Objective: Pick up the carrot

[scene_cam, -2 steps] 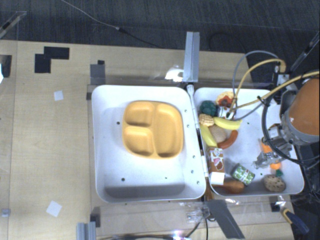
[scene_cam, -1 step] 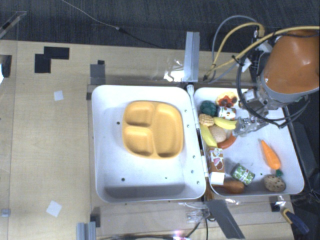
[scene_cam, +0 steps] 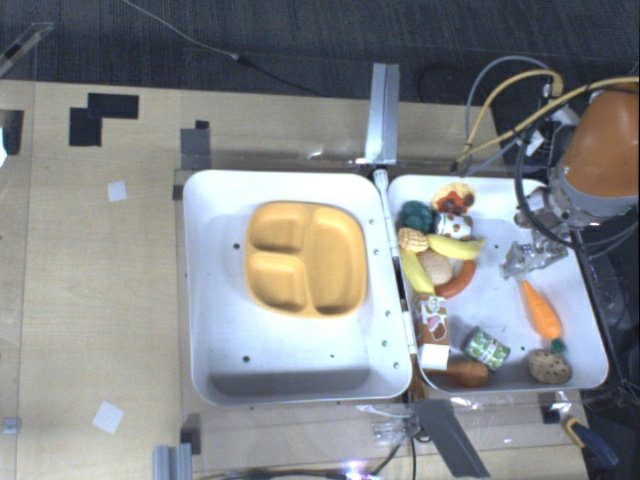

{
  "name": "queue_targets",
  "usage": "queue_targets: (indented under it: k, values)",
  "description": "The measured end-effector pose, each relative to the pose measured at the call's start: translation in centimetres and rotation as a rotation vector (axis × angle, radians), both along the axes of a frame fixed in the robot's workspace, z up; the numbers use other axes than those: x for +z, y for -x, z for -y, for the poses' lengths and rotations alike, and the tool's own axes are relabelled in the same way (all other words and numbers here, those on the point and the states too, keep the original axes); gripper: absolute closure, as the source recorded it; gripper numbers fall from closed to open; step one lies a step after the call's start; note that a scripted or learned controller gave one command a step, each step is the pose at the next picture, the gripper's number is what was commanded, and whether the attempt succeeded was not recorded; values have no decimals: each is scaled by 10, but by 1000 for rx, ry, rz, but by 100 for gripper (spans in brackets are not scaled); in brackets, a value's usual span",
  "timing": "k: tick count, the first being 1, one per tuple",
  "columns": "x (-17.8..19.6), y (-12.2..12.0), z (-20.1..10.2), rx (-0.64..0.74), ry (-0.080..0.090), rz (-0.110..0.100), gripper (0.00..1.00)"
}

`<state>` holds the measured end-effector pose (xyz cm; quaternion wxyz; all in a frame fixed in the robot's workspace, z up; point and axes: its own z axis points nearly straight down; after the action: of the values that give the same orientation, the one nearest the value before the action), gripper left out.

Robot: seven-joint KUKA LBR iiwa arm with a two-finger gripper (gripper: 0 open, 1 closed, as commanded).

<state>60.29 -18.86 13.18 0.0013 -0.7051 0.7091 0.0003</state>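
A wooden surface (scene_cam: 90,298) carries two shallow white bins side by side, seen from above at a slant. The left bin (scene_cam: 215,348) holds a yellow divided tray (scene_cam: 305,258), set near its middle with bare floor around it. The right bin (scene_cam: 590,353) is crowded with toy food.

The carrot (scene_cam: 541,310) lies on its own toward the right side of the right bin, orange, with its green end pointing toward the near right corner. It rests flat on the bin floor, apart from the main heap, which should make it easier to reach without knocking anything else.

The grey arm with its orange band (scene_cam: 605,148) reaches in from the right, above the far right part of that bin. Its tool (scene_cam: 530,256) hangs just above the carrot's upper tip, beside it rather than around it. I cannot tell whether the tool is open or closed, as its metal parts blur together. Nothing is visibly gripped.

Along the bin's left side, a banana (scene_cam: 455,247) lies in a pile with other toy foods, probably just as they were tipped in. A green can (scene_cam: 486,348) and a brown cookie (scene_cam: 549,366) sit near the front edge, the cookie just beside the carrot's green end, so a low sweep there might nudge it.
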Motion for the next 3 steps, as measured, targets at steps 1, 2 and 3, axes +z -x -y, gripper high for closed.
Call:
queue_targets:
  k: [1, 2, 3]
  values:
    - [-43, 43, 16, 419, 4, 8, 100]
    - [37, 69, -45, 444, 4, 10, 100]
    - [88, 114, -63, 480, 4, 7, 100]
